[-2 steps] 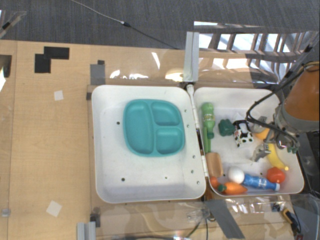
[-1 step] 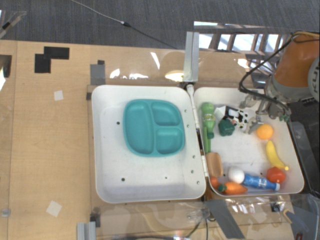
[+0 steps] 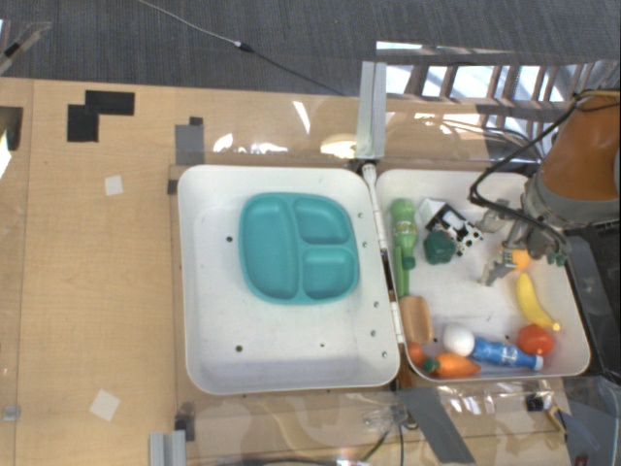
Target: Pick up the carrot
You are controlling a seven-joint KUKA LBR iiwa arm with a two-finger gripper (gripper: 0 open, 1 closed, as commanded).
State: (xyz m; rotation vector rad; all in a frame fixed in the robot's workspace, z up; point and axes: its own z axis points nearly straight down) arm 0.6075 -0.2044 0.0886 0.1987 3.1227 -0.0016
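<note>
The carrot is orange with a green top. It lies along the front edge of the right bin, near that bin's front-left corner. My gripper hangs over the right part of the same bin, well behind and to the right of the carrot, just above the top end of a yellow banana. It looks open, and nothing is between its fingers. The arm's grey and orange wrist covers the bin's back-right corner.
Crowding the carrot are a white egg, a blue bottle, a brown roll and a red tomato. A green cucumber, a dark green pepper and a black-and-white toy lie further back. The left bin holds a teal divided plate.
</note>
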